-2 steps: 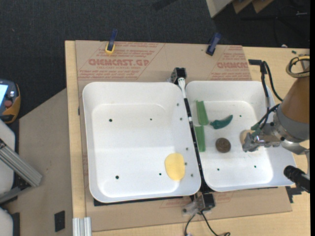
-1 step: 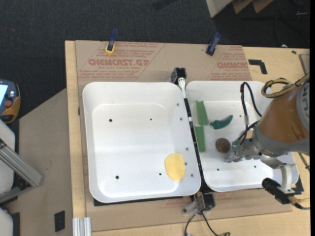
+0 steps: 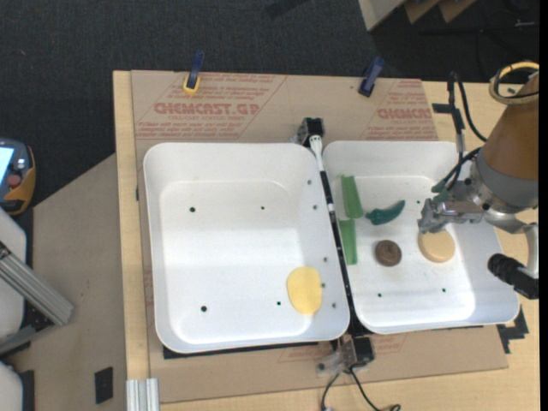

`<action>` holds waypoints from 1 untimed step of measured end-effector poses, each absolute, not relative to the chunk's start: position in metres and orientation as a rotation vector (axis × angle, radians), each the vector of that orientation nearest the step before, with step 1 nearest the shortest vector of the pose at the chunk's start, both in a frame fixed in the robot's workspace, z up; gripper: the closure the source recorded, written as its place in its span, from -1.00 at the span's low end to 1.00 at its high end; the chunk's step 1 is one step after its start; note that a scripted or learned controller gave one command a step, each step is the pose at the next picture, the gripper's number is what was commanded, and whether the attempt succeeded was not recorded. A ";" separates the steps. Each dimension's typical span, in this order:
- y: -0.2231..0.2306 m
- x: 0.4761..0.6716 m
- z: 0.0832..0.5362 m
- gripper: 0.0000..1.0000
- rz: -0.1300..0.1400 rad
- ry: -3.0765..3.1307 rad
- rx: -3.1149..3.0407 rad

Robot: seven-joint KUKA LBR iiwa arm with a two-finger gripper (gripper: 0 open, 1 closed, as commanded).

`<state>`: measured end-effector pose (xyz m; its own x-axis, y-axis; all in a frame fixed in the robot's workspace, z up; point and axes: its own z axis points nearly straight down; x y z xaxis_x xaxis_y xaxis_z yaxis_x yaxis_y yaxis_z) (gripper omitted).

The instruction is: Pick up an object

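I cannot tell how the jaws stand. The gripper [image 3: 441, 218] hangs just above a tan disc [image 3: 437, 247] in the right bin [image 3: 411, 315]. A brown ball [image 3: 389, 253] and teal piece [image 3: 385, 213] lie near.

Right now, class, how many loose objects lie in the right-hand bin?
4. A green strip along the left wall, a teal curved piece beside it, a brown round piece near the middle, and a tan disc under the gripper. The arm may hide more.
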<state>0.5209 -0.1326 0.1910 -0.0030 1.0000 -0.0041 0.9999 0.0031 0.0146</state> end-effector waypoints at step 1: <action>-0.104 0.476 0.124 1.00 -0.007 2.229 2.228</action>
